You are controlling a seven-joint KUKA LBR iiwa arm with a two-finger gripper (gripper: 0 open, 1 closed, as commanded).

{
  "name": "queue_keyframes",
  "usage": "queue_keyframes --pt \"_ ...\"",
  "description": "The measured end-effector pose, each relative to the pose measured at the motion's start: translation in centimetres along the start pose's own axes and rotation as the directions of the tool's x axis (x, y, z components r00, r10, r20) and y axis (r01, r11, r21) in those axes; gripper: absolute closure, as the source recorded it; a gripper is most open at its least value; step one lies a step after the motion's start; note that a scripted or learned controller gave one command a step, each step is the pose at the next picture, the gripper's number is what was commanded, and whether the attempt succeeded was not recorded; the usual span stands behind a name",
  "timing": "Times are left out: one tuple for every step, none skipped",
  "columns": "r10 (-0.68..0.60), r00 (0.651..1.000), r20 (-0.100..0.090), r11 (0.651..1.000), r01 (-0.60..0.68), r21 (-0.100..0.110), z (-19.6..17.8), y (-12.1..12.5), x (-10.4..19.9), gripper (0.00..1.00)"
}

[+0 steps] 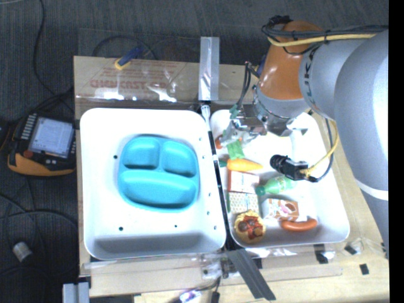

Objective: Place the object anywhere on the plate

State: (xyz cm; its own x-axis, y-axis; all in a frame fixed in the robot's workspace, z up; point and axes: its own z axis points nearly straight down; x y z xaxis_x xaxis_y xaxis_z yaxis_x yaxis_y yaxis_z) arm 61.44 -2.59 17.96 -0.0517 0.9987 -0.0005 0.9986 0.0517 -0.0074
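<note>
Gripper [237, 131]: grip state unclear, over small green toy [235, 149]; likely light, rigid plastic, best pinched mid-body; plate [158, 172] bare.

Left bin [95, 232]: blue three-part plate [158, 172], centred | Right bin [334, 223]: carrot [243, 165], green items, hot dog [298, 224], pizza slice [249, 226], small cartons | Gripper [238, 130]: above right bin's far-left corner, over a green item [235, 148]
</note>
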Motion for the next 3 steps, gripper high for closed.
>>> queue_keyframes --pt "-0.287 0.958 0.0 0.958 0.287 -0.001 0.02 -4.31 5.25 1.0" --pt "-0.287 0.958 0.0 0.958 0.287 -0.001 0.02 -4.31 5.22 0.0" --pt "-0.287 0.958 -0.001 0.958 0.287 0.005 -0.48 -4.27 5.21 1.0"
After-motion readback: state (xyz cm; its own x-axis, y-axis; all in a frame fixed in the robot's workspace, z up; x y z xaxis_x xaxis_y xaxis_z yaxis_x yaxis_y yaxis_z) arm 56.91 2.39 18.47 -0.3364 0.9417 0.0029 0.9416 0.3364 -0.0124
